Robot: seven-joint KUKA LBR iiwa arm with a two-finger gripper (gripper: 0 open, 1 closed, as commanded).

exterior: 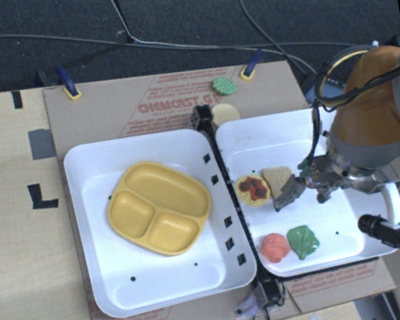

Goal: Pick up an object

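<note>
the grey arm with its orange band (pixel 372 100) reaches into the right-hand shallow white bin (pixel 256 134) from three o'clock, and its two-finger gripper (pixel 304 190) hangs low near the middle of that bin. one dark finger (pixel 288 195) slants toward eight o'clock and another prong sits further toward three o'clock; they look spread apart with nothing between them.

the nearest candidates lie just at nine o'clock of the gripper: a small round yellow toy food piece with dark red topping (pixel 253 190) and, touching it at its two o'clock side, a tan wedge-shaped toy piece (pixel 277 177). the leading fingertip is just beside the tan wedge, perhaps brushing its lower edge; i cannot tell for sure. toward six o'clock of these, near the bin's front wall, sit a rounded orange-red toy piece (pixel 274 247) and a crumpled green leafy toy piece (pixel 303 241), side by side and touching.

the left-hand shallow white bin (pixel 83 167) holds a yellow plastic divided plate (pixel 159 208), well apart from the arm.

judging by this, the step in hand is the approach: the gripper is positioned by the tan wedge but has not closed. the next move calls for centring the fingers over one piece, lowering to straddle it, then closing before lifting. the two touching pieces may both shift if the fingers land between them.
</note>
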